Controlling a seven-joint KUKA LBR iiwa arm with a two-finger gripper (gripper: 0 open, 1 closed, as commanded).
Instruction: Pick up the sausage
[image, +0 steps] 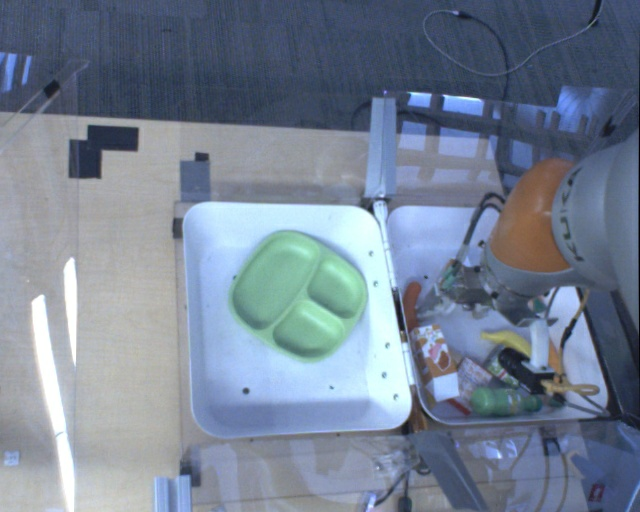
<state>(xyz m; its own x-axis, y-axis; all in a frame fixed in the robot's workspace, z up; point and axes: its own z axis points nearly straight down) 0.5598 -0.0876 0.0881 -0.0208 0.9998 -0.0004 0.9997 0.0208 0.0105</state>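
Gripper (452, 285): low in right bin (440, 225); finger state cannot be told. Sausage (412, 303): orange-red, at its 8 o'clock, against the bin's left wall. Clutter at 5 o'clock: carton (436, 352), banana (507, 340), green bottle (503, 402). Left bin (215, 400): green divided plate (298, 293). Bench (100, 330): pale wood.

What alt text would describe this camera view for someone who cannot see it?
A grey robot arm reaches down into the right white bin, where its gripper sits near an orange-red sausage among small cluttered items. The left bin holds a green divided plate.
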